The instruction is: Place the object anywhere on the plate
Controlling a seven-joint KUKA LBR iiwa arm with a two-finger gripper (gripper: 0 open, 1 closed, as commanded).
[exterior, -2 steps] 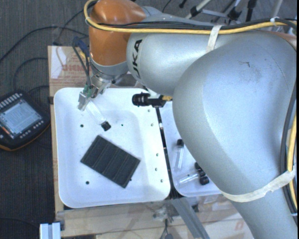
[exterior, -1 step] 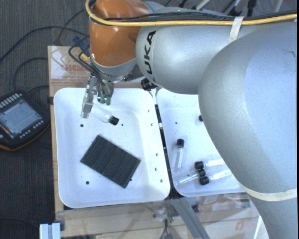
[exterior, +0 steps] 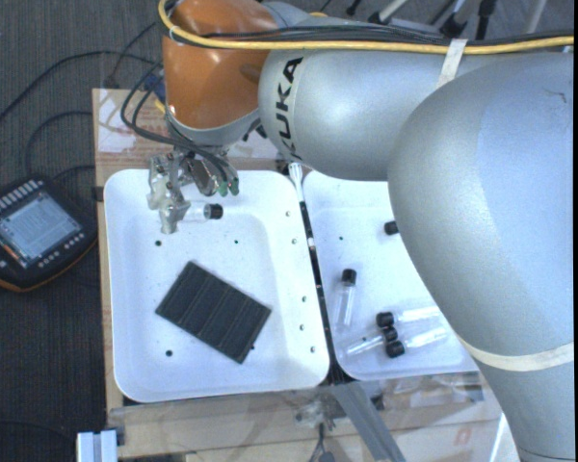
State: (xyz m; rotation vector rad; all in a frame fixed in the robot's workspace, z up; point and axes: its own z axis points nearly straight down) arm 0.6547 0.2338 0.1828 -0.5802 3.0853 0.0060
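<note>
- Grey arm [exterior: 443,152] bulks nearest the lens, filling the right side and upper middle and hiding much of the right bin [exterior: 366,210].
- Orange band [exterior: 212,56] sits above the wrist, over the far edge of the left bin [exterior: 125,287]; a yellow cable [exterior: 366,38] runs across the top of the arm.
- Gripper [exterior: 170,210] hangs down over the far left corner of the left bin. A clear tube with a black cap [exterior: 210,212] lies against its fingertips, cap end pointing right; whether the fingers are spread or pinching that tube cannot be told from this angle.
- Dark ribbed plate [exterior: 214,312], rectangular, lies flat and turned at an angle in the near middle of the left bin, well apart from the gripper and with bare white floor between them.
- Right bin, near end: one capped vial [exterior: 348,295] lies alone just beside the dividing rim; three more vials [exterior: 400,333] lie bunched together nearer the front, black caps close to one another. A single small black item [exterior: 391,227] sits further back, near the arm's edge.
- Off the bench at left: a hand-held control pendant [exterior: 31,231] with a screen rests on the dark floor, its cables [exterior: 87,75] trailing towards the bench.
- Wooden bench top [exterior: 116,114] shows behind the left bin.
</note>
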